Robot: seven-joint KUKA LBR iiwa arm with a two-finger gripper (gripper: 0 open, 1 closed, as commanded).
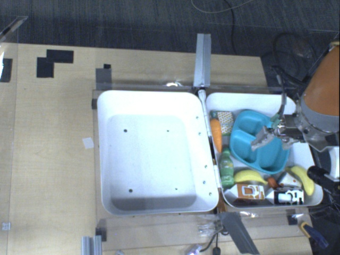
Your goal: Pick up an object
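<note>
So the gripper point(264, 138) is down in the right bin point(313, 154), sitting right over the blue divided dish point(254, 142). The fingers point(260, 140) look close together, a narrow gap at most, and nothing is pinched between them; they seem to be at or just above the dish's middle ridge, can't tell if they're actually touching it.

The dish itself is bright turquoise plastic, glossy, with two hollow compartments and a rounded outer rim. It's directly under the gripper and spreads out to both sides of it.

Stuff around the gripper: an orange carrot point(215, 134) off to its left against the bin wall, a green bottle point(227, 169) below-left, a yellow banana point(248, 176) just below the dish, and another banana point(303, 178) below-right. There's also a brown box point(250, 192) and a black-and-white thing point(288, 197) further below, near the bin's front edge. The left bin point(154, 152) is well off to the left.
</note>
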